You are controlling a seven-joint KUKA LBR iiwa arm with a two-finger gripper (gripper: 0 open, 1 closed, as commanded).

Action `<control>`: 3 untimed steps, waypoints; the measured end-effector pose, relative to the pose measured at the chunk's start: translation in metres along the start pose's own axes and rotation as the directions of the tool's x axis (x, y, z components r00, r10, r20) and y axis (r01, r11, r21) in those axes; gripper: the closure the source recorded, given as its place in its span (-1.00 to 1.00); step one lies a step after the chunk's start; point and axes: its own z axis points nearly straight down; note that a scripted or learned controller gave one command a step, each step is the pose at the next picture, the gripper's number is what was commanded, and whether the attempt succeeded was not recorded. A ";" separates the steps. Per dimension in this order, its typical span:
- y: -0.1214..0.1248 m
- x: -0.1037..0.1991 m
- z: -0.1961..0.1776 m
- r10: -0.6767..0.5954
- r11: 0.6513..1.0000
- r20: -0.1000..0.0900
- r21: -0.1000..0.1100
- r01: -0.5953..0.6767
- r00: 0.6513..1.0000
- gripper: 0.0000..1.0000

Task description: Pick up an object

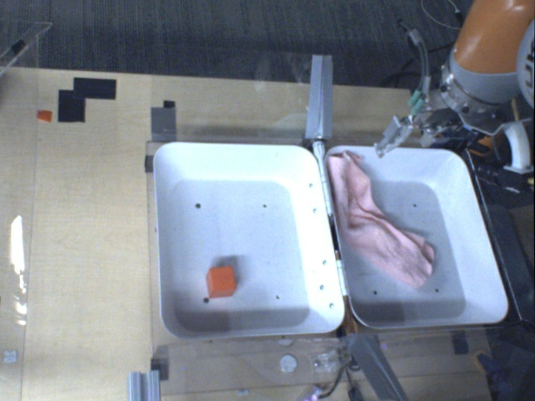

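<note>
End effector (pixel 399 132) above right bin (pixel 481 215) rear rim (fingers: can't tell) | pink cloth (pixel 376 224) crumpled, soft | orange cube (pixel 221 281) in left bin (pixel 167 224)

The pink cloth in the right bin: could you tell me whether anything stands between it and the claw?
Nothing visible does. The claw hangs above the far rim of the right bin, and the pink cloth lies just below it along that bin's left wall, with no other thing between them.

My view cuts off the arm (pixel 501 32) at the top right corner. I can't make out the gripper (pixel 393 139) tips, which are too small and blurred to read.
</note>
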 end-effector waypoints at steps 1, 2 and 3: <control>-0.020 -0.028 0.131 -0.131 0.991 -0.004 0.007 0.131 0.991 -1.00; -0.032 -0.032 0.200 -0.291 0.957 0.001 -0.004 0.291 0.957 -1.00; -0.028 -0.008 0.199 -0.383 0.924 0.004 -0.004 0.384 0.924 -1.00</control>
